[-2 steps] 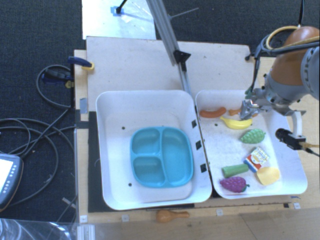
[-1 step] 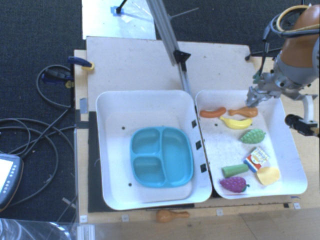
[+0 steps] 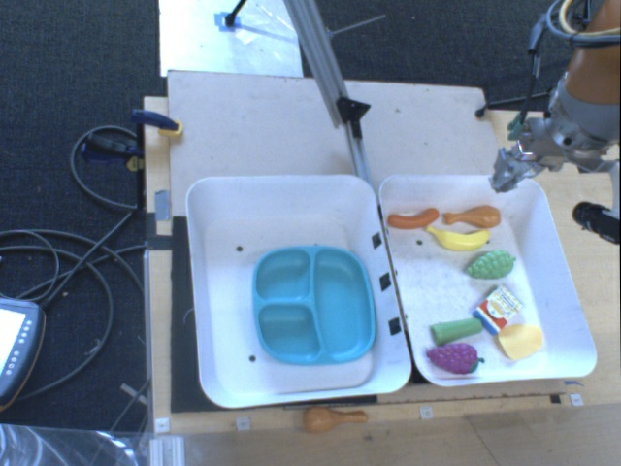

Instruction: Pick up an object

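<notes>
The right bin (image 3: 563,260) holds toy food: an orange sausage (image 3: 412,219), a brown drumstick (image 3: 474,217), a yellow banana (image 3: 458,238), a green leafy piece (image 3: 490,263), a small red-and-white box (image 3: 499,307), a green cylinder (image 3: 455,331), purple grapes (image 3: 453,358) and a yellow chip-like piece (image 3: 522,341). My gripper (image 3: 508,173) hangs over the bin's far right corner, above and right of the drumstick, touching nothing. Nothing shows between its fingers.
The left bin (image 3: 209,260) carries a blue divided plate (image 3: 313,305). A slanted metal pole (image 3: 325,56) crosses the back of the bench. A brown drumstick-like toy (image 3: 335,418) lies on the bench's front edge. Cables and a clamp (image 3: 116,149) lie off the left.
</notes>
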Available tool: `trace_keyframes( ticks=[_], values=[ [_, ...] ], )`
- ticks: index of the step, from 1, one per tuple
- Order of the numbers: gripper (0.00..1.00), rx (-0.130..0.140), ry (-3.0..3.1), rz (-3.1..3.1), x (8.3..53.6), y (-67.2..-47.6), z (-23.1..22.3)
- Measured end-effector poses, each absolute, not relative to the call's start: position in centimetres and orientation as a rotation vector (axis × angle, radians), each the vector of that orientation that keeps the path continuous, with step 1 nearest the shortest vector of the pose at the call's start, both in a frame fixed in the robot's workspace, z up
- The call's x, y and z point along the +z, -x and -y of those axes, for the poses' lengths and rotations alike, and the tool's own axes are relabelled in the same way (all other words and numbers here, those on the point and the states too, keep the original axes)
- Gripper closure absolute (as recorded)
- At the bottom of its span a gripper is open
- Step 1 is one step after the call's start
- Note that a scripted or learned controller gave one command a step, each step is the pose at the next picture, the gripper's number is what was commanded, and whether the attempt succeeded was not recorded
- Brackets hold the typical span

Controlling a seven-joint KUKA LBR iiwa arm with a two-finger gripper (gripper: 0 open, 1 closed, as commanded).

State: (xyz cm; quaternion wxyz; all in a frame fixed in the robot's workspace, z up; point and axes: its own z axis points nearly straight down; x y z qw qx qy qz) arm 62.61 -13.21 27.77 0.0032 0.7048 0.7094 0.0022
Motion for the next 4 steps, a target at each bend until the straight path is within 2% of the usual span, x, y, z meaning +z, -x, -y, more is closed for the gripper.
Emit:
trace_keyframes(
  ticks=[3,4],
  values=[
    [1.0,0.002,-2.212,-2.235,24.1,-57.5,-0.6],
    [1.0,0.004,-2.211,-2.235,24.6,-56.6,-5.2]
  ],
)
